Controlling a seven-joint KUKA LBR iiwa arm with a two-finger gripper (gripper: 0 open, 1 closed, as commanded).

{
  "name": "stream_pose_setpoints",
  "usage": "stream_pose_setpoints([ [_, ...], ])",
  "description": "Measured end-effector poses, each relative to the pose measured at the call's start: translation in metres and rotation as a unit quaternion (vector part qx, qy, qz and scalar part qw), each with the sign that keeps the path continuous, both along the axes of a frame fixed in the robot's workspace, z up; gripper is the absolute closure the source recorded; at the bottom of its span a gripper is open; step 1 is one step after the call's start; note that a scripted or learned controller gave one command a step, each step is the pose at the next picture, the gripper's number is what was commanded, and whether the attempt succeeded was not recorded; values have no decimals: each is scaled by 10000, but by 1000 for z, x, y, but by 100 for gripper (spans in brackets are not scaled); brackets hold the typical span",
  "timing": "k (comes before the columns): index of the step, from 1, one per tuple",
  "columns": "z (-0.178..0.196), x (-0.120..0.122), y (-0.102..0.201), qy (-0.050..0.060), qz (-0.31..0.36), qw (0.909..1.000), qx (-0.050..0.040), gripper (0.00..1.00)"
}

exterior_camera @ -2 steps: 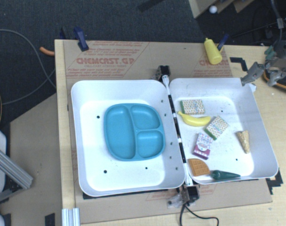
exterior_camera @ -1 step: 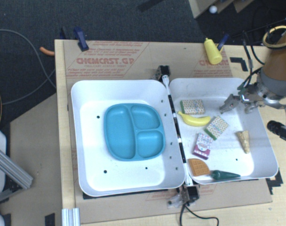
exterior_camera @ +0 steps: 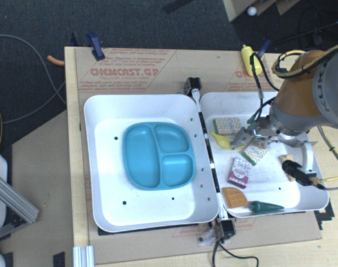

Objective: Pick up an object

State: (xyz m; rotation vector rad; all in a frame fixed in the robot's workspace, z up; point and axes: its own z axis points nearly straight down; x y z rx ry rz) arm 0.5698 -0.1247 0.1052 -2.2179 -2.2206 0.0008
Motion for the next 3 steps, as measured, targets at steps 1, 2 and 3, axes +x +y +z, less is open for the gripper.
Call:
stream_pose_setpoints([
  [1,-16,37,-11,-51,-2,10000,-22,0],
  [2,-15,-27,0,-95,-5,9999,-41,0],
  [3,10,54,24,-21,0,10000,-9,0],
])
